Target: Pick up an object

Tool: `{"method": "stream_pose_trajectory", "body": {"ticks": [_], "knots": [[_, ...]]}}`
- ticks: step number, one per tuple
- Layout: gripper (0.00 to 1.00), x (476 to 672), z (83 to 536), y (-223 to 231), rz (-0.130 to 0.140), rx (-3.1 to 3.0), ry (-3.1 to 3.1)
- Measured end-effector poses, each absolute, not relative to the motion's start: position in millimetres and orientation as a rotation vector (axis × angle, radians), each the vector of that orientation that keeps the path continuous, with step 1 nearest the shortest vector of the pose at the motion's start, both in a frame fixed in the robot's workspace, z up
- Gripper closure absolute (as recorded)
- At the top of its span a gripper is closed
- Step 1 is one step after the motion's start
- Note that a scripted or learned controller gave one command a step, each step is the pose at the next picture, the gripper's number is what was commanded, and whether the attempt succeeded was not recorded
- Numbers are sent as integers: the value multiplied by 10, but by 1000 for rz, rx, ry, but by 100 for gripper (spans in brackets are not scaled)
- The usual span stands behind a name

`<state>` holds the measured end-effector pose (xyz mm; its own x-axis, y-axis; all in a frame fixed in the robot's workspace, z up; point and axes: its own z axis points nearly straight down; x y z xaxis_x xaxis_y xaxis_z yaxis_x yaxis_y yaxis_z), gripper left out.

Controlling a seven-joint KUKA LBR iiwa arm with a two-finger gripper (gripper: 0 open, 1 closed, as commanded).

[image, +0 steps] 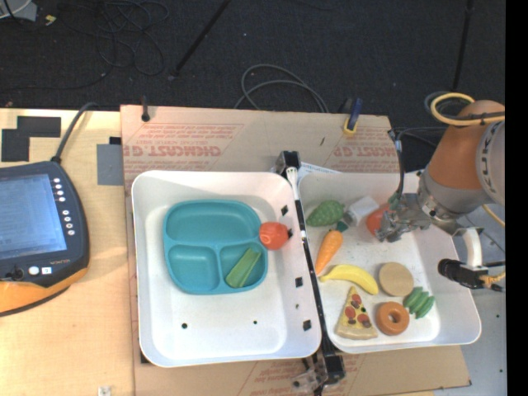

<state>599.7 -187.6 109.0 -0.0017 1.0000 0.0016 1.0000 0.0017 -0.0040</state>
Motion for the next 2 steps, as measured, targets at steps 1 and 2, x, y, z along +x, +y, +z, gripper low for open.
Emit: {"method": "stream_pose_trajectory", "body": {"ticks": [1, 2], "knots": [[0, 5997, 1087, -1878, 3, -2217, -2220], [0, 6199, 866, -1872, 0, -2219, -2223]]}}
